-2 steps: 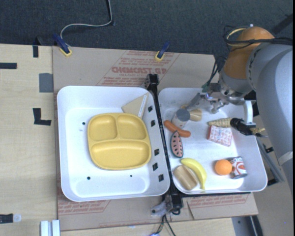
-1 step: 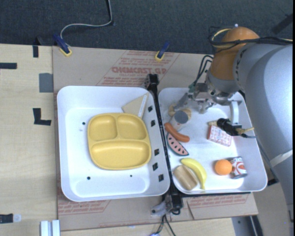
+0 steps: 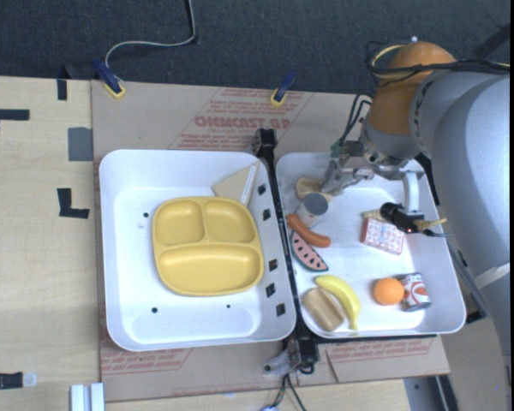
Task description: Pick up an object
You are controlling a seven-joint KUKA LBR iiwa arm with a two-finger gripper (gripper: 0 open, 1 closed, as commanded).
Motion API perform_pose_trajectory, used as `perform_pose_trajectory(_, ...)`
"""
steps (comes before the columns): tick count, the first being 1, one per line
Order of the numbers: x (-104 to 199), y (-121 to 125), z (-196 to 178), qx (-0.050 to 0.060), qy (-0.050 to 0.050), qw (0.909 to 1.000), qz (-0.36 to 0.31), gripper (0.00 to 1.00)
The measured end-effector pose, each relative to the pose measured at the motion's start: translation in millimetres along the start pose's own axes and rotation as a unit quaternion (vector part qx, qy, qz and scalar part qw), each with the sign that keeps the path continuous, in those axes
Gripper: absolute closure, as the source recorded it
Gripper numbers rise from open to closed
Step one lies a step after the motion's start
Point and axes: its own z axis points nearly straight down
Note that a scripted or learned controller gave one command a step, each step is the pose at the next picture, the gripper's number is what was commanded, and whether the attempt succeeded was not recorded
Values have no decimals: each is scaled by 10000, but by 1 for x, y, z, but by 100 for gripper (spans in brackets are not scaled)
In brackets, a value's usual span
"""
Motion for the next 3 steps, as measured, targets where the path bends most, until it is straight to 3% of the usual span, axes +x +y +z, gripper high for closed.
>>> perform_pose_trajectory(1,0,0,0,-1,-3,10000,1,0)
perform_pose_trajectory(2,25,-2,10,26,-61,10000,31,0)
perform_pose_trajectory(3,30,0,0,7,-9,10000,23,100)
